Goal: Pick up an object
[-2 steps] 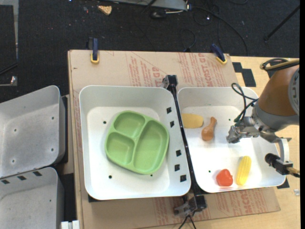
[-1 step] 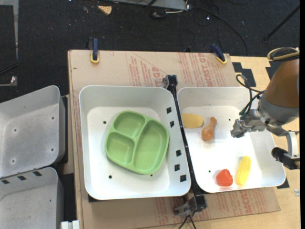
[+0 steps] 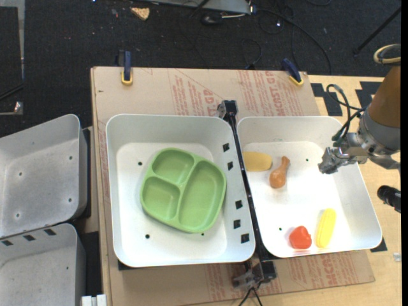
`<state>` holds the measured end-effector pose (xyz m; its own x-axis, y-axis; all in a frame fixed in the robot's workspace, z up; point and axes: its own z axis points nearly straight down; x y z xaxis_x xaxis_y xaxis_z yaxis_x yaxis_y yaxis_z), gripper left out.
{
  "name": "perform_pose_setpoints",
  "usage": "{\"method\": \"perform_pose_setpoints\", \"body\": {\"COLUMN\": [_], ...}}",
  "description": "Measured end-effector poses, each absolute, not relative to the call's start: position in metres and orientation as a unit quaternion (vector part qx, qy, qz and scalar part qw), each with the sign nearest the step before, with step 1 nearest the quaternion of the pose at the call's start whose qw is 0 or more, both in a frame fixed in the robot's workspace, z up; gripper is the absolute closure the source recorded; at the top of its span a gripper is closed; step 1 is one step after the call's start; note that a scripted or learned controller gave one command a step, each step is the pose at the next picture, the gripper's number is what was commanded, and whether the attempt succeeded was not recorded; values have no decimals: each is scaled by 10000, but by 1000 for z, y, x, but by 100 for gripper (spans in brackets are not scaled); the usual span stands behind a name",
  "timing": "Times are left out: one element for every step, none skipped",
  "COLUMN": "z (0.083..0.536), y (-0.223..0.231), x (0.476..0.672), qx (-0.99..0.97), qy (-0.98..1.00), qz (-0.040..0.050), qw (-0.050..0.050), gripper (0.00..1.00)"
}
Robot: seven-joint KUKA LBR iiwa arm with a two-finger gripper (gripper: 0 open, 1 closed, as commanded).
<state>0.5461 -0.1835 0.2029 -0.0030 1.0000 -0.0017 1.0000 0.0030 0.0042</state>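
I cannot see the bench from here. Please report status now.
Gripper over right bin, far side, holding nothing. Chicken leg, yellow piece, tomato, corn untouched. Path clear.

Robot lab, clamped cardboard bench (image 3: 191, 88), floor cables (image 3: 287, 18), white bins (image 3: 121, 171)

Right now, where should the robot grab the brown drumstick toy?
Probably the thin handle end of the drumstick, coming straight down from above. It lies flat in the right bin, slim end up-screen, fat end down-screen. The yellow piece sits close on its left, so close across the shaft.
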Motion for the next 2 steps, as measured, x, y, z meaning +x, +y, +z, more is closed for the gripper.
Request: {"method": "perform_pose_setpoints", "body": {"z": [213,208], "y": [-139,-87], "x": [564,571], "qx": [7055,7051], "qy": [7087,7091], "qz": [7,0], "qw": [9,-2], "gripper": [100,100]}}
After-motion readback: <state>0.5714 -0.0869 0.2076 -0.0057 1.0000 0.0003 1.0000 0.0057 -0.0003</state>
